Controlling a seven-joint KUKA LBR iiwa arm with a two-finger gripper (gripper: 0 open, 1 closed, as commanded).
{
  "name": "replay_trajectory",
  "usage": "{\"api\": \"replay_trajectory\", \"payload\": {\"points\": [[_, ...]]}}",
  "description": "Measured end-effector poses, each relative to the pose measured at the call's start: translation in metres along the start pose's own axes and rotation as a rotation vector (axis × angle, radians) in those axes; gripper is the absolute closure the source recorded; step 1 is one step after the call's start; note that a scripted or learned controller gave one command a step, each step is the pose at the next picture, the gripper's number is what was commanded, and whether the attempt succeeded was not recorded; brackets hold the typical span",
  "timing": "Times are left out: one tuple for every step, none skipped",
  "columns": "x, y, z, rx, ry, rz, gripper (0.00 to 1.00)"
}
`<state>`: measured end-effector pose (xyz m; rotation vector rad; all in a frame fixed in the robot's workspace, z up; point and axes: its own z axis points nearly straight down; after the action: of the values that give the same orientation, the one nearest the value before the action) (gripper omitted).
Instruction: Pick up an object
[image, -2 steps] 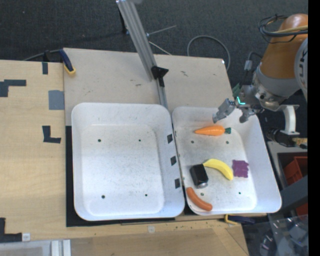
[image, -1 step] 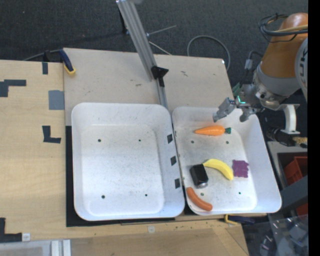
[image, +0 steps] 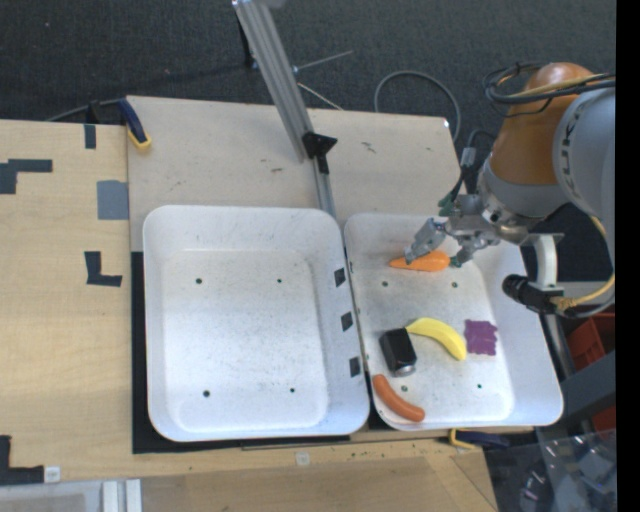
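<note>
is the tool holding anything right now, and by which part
Cannot be told: the tool sits right over the orange carrot in the right bin, but no grip is visible.

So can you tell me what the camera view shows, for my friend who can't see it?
The grey arm's gripper is open right over an orange carrot in the right white bin. That bin also has a yellow banana, a purple block, a black box and a sausage.
</note>
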<state>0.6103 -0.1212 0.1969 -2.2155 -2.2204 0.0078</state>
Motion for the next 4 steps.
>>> {"api": "replay_trajectory", "payload": {"points": [[0.003, -0.010, 0.059, 0.000, 0.000, 0.001, 0.00], [0.003, -0.009, 0.109, -0.007, -0.002, 0.001, 0.00], [0.004, -0.009, 0.098, -0.006, 0.000, -0.001, 1.00], [0.010, -0.011, 0.054, -0.010, 0.000, 0.000, 1.00]]}}
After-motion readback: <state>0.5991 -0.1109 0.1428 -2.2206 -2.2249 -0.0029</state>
